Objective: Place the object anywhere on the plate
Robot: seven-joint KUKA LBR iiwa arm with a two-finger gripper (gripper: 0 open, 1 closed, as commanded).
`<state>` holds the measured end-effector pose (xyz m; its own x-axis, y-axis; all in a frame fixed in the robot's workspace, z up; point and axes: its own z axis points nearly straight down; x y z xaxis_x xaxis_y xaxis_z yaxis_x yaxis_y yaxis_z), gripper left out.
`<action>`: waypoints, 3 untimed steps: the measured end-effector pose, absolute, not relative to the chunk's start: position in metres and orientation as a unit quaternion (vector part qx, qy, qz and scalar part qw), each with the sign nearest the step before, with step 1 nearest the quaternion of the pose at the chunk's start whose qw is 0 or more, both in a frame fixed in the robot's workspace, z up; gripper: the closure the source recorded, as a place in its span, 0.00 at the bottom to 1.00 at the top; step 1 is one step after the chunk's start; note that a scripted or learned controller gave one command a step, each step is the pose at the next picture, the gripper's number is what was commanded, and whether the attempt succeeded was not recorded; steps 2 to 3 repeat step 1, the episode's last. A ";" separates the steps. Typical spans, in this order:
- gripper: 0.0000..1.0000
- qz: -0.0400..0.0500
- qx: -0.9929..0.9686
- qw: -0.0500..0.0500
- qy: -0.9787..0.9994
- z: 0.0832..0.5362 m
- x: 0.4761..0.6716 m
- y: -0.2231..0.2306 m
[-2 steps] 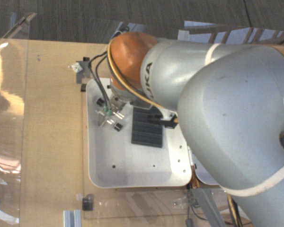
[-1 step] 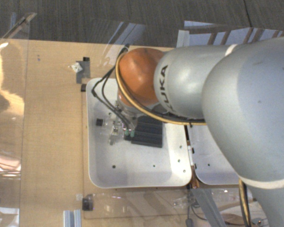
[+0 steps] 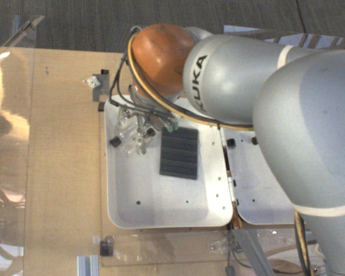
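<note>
A dark ribbed rectangular plate [image 3: 179,152] lies flat in the left bin [image 3: 161,209], right of its middle. My gripper [image 3: 132,133] hangs over the bin's upper left area, just left of the plate's top left corner. Its tip is translucent and hard to read against the white floor. A small black piece [image 3: 114,142] sits at the gripper's lower left, near the bin's left wall; I cannot tell whether it is a loose object or part of the gripper. The orange band [image 3: 161,56] and the grey arm hide the bin's top edge.
The right bin [image 3: 259,203] lies beside the left one, mostly covered by the arm. A small black block [image 3: 106,246] rests on the wooden bench below the left bin, and a bracket [image 3: 99,85] stands at its top left corner.
</note>
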<state>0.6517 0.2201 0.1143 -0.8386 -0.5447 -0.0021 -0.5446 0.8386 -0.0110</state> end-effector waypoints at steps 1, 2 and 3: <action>1.00 0.001 -0.452 0.005 0.892 0.133 0.580 0.236; 1.00 0.001 -0.452 0.005 0.892 0.133 0.580 0.236; 1.00 0.001 -0.452 0.005 0.892 0.133 0.580 0.236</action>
